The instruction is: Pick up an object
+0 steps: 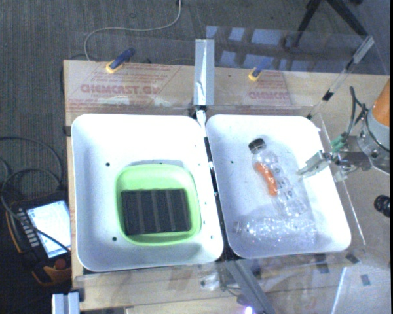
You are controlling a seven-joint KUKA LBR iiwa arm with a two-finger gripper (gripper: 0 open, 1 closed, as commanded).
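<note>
**Bottle flat in right bin, pincer off its right side**

Clear plastic bottle with dark cap and orange label, lying slantwise in the right bin. Just right of the bottle, at the bin's rim: pincer, apart from it, nothing gripped; spread or pressed together, cannot tell. Below the bottle, crumpled clear plastic. Left of the bottle, in the left bin: green tray.
</note>
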